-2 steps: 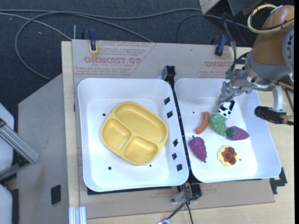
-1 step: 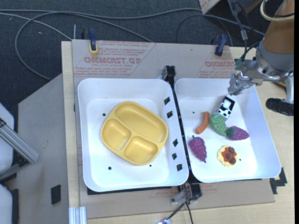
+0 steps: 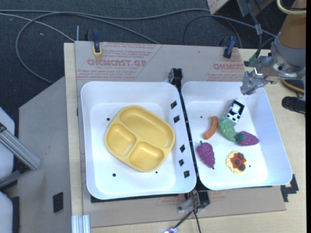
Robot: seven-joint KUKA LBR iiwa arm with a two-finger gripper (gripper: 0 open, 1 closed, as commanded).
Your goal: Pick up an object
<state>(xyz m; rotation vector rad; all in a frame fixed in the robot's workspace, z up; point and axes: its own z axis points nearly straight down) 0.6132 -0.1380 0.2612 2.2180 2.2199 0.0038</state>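
Near edge of the bench: a clamp fitting (image 3: 194, 200) is seen at the middle, where the two bins meet, with a cable trailing off toward the viewer.
Left bin (image 3: 92, 130): a yellow sectioned plate (image 3: 140, 138) is carried at its centre, with three compartments, tilted slightly out of line with the bin's edges.
Divider (image 3: 179, 125): a black strip with small black tabs is laid along the seam between the two bins.
Right bin (image 3: 272, 140), near part: a small pizza-like toy (image 3: 236, 161) is set toward the near right corner, and a dark purple grape bunch (image 3: 206, 154) lies near the near left, close to the divider.
Right bin, middle: a second purple grape bunch (image 3: 247, 139) is placed toward the right edge, touching a green leafy toy (image 3: 226, 129) on its left; an orange sausage-shaped toy (image 3: 211, 127) lies just beside the green one, on the divider side.
Right bin, far part: a black-and-white block (image 3: 235, 111) is set just behind the green toy.
Gripper (image 3: 246, 88): it is held above the far right corner of the right bin, near the black-and-white block but apart from it; nothing is seen between its fingers, and how wide they stand cannot be told.
Far edge of the bench: two blue clamps (image 3: 96, 42) are fixed on a printed cardboard sheet (image 3: 126, 62).
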